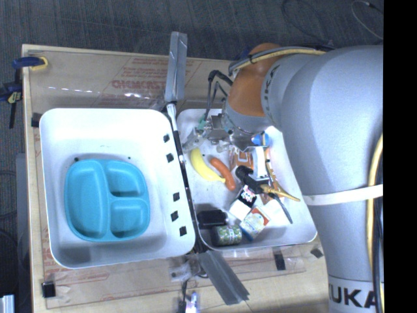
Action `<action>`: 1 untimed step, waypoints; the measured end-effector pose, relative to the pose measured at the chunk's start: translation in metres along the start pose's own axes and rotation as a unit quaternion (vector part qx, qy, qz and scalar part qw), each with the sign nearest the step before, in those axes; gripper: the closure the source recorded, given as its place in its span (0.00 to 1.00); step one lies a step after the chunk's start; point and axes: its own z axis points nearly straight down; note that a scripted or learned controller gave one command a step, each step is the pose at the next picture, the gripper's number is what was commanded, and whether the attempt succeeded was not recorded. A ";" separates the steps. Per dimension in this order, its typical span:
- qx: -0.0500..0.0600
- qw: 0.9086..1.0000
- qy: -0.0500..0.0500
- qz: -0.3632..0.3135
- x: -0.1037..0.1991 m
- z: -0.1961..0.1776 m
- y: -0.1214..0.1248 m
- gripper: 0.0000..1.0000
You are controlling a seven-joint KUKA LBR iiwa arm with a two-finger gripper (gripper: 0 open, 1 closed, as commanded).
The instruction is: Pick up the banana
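Observation:
The yellow banana [202,166] lies in the right bin [296,237], near that bin's left wall and towards its far end. An orange carrot-shaped thing [222,173] lies against the banana's right side. My gripper [212,134] hangs below the arm's orange band, just above and slightly right of the banana's far end. Nothing of the banana is lifted; it rests on the bin floor. The arm's bulk hides the gripper's own shape.
The right bin also holds a black box [210,217], a green can [229,235], a small white carton [252,223] and several dark utensils [260,186]. A blue divided plate [107,199] sits in the left bin [52,129]. The grey arm covers the right side.

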 end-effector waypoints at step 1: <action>0.001 1.000 0.008 -0.004 0.009 -0.011 0.002 1.00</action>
